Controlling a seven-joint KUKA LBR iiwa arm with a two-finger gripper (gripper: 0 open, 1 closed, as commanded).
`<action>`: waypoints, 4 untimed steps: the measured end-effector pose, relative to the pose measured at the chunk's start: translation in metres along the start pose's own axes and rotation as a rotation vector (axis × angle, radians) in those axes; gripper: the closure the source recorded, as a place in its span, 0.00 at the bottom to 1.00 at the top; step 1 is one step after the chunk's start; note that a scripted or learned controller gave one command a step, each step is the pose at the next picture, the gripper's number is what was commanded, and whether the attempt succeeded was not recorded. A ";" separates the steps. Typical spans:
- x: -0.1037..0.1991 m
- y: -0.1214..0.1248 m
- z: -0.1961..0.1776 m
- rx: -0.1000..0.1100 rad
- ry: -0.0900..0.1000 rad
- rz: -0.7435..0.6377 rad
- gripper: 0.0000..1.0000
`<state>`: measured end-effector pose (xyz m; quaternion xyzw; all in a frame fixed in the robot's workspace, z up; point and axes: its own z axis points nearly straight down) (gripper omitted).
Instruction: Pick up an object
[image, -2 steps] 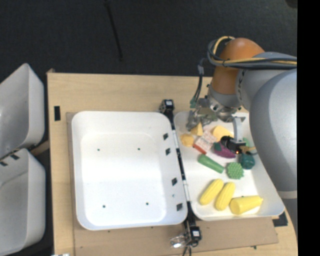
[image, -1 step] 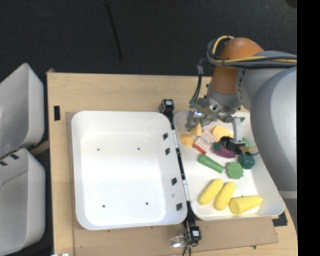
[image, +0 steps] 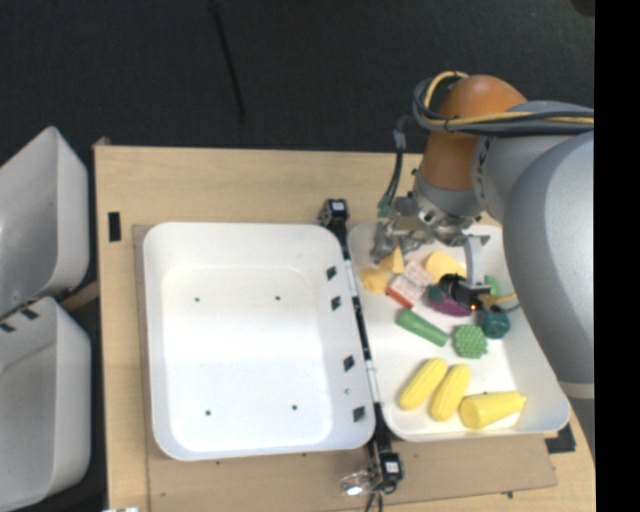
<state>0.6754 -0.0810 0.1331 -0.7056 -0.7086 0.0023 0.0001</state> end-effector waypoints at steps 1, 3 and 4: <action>0.006 -0.005 -0.005 -0.002 0.002 0.000 1.00; 0.016 -0.016 -0.016 -0.003 0.002 0.001 1.00; 0.029 -0.027 -0.026 -0.003 0.001 0.002 1.00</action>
